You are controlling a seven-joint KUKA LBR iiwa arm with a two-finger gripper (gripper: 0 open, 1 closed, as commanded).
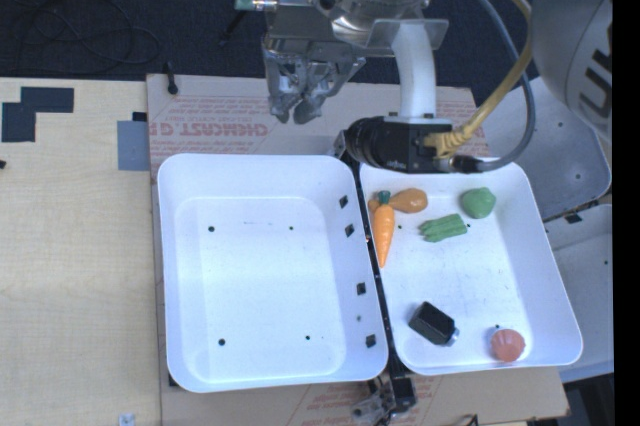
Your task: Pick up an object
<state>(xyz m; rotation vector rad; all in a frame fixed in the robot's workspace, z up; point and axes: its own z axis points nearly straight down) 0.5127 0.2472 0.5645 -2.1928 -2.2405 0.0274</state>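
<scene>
1. Gripper point(303, 104): raised above the bench behind the left bin, fingers drawn close together, nothing between them.
2. Left bin point(180, 176): bare white floor.
3. Right bin point(545, 244): carrot point(383, 232) by the divider, orange piece point(409, 201) touching it, two green items point(443, 228) point(478, 202) (shapes unclear), black block point(433, 323), pink ball point(507, 345).

Pincer point(300, 104) above bins; carrot point(383, 232) in right bin point(545, 244)

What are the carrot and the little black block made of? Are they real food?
The carrot looks like toy plastic: an even orange with a smooth, slightly glossy skin, so probably not real. The black block looks matte, perhaps foam or rubber; the picture can't settle which.
</scene>
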